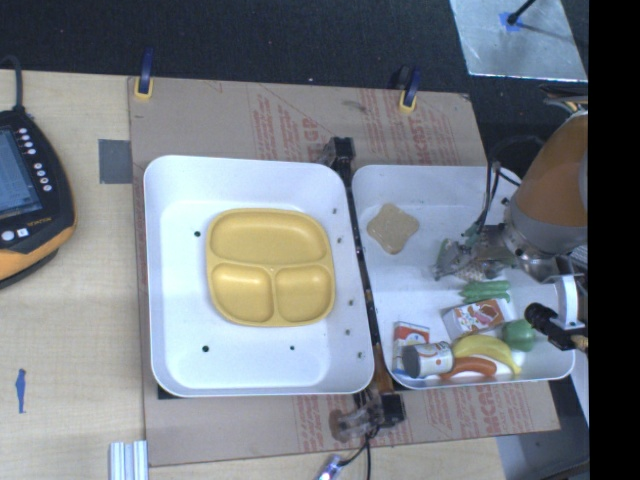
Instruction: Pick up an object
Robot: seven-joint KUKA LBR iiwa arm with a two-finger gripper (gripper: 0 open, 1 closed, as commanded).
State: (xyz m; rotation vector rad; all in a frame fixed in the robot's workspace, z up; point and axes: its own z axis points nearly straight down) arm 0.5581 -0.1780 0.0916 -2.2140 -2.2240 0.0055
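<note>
From above, I see a pale wooden bench (70,368) with a brown cardboard sheet (250,118) clipped onto it, and dark floor beyond its far edge. An orange and black control pad (25,193) lies at the bench's left end. Two white bins sit side by side on the cardboard. The left bin (180,348) holds a yellow divided plate (270,266). The right bin (420,183) holds a tan slice of bread (392,228) near its far left, and along the near edge a small red and white packet (410,334), a can lying on its side (427,360), a banana (485,350), another red packet (474,316), a green pod (485,291) and a green ball (519,333). My arm (550,193) comes in from the right, and my gripper (462,258) is low in the right bin, just beyond the green pod; I cannot tell how it is set, or whether it touches anything.
</note>
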